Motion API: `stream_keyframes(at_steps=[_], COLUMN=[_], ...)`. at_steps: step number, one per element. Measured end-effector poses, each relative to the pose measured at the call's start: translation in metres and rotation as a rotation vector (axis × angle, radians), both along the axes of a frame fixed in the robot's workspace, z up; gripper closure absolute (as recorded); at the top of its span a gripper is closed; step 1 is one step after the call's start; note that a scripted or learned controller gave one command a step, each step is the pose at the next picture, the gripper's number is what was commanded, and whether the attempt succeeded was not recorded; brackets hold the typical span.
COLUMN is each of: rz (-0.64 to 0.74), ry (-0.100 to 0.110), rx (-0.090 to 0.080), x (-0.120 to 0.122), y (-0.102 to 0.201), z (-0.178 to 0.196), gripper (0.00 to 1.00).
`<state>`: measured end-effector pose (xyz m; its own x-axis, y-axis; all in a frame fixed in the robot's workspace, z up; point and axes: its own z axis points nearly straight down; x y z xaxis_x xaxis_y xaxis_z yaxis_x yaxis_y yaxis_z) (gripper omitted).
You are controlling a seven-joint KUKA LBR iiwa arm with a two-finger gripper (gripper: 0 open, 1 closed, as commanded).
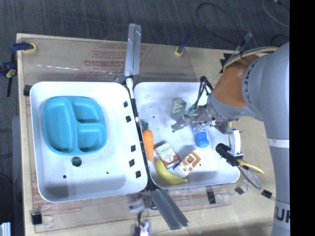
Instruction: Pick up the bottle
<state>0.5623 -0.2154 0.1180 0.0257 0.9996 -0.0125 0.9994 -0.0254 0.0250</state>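
Reaching in from the right, the arm [256, 90] bends over the right bin [152, 95], orange band above the wrist. The gripper [189, 119] sits low over the bin's middle, metal fingers [178, 126] pointing left; whether they are spread or pressed together cannot be told from this angle, and nothing shows between them.

The bottle [202, 137], clear with a blue cap, lies in the right bin just right of the gripper and under the wrist, cap end toward the near side. It looks to be beside the fingers, not between them.

Other contents of the right bin: a crumpled can [178, 106] just far of the gripper; a carrot [148, 144] along the left wall; a small carton [166, 154] right of the carrot; a second small box [189, 163] near it; a banana [169, 175] curved along the near wall, touching both boxes.

The left bin [49, 181] holds a blue tray [74, 124] with compartments, set toward its far left. A dark round spot [76, 162] sits just near of the tray.
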Motion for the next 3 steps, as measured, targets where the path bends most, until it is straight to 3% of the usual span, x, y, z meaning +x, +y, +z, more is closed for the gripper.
stream_keyframes(at_steps=[2,3], rz=[0.000,0.048], ry=[0.000,0.026], rx=[0.000,0.013], x=[0.000,0.017], y=[0.000,0.006], z=[0.000,-0.026], gripper=[0.00,0.00])
